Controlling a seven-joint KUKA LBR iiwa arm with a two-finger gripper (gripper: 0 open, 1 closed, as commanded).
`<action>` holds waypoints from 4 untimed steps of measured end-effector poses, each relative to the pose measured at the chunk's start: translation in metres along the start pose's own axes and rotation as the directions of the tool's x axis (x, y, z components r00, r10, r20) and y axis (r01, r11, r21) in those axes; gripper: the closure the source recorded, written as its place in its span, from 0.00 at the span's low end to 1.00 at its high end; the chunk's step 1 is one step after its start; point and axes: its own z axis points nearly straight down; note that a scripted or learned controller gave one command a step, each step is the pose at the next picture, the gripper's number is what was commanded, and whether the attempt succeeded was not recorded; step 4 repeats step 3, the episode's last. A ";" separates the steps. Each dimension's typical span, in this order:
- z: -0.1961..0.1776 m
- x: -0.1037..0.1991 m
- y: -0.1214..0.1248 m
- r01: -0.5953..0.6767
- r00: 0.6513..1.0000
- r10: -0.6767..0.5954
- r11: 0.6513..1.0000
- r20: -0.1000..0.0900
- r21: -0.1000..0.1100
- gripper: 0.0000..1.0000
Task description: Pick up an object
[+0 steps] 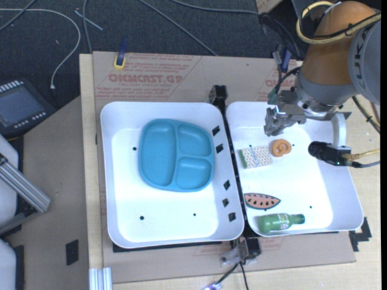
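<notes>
From my console I judge the pick as not yet made: the gripper (277,125) hangs low over the far part of the right bin (320,186), and nothing shows between its tips. Whether it is spread or closed I cannot tell, since the wrist and its cabling mask it from above. The likeliest target, a small orange round piece (280,147), lies on the bin floor just below and beside the tool, apart from it as far as I can see. A patterned packet (256,156) sits just left of that piece; farther toward the near rim lie a watermelon slice (262,200) and a green bottle (278,222). The left bin (121,180), holding a blue divided tray (176,154), lies well to the tool's left. Descent, closing and lift all remain.
</notes>
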 end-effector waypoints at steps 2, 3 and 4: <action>-0.013 0.094 0.004 0.001 1.000 -0.001 1.000 0.000 -0.003 1.00; -0.018 0.147 0.006 0.002 1.000 -0.002 1.000 0.000 -0.003 1.00; -0.018 0.147 0.006 0.002 1.000 -0.002 1.000 0.000 -0.003 1.00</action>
